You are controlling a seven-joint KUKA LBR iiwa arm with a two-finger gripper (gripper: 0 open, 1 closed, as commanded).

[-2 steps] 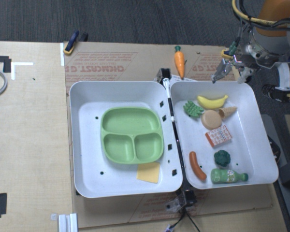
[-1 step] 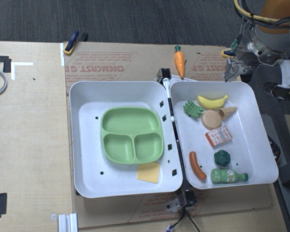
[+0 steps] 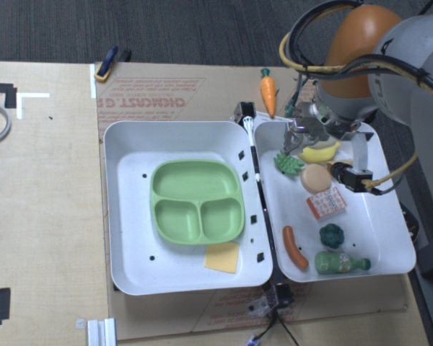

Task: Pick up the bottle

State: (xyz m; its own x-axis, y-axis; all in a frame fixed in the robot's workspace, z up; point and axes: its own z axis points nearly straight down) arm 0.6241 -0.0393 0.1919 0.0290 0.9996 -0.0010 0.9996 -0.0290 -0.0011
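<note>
Bench of pale wood carries two shallow white plastic bins side by side on a sheet of brown cardboard, whose red print reads mirrored and is too faint to make out beyond a few letters. Left white bin holds a light green three-compartment plastic tray, and a flat yellow cheese slice lies just beside the tray's near edge. Beyond the bins, an orange toy carrot rests on the cardboard. Right white bin holds a leafy green toy vegetable, a yellow banana, a beige egg-shaped piece, a small red-and-white packet with print too small to read, a red sausage and a dark green lumpy ball. Green plastic bottle lies on its side at the near edge of that bin, its label unreadable. Grey arm's gripper hangs over the bin's far corner, well apart from the bottle; whether the jaws are wide or narrow I cannot tell.
</note>
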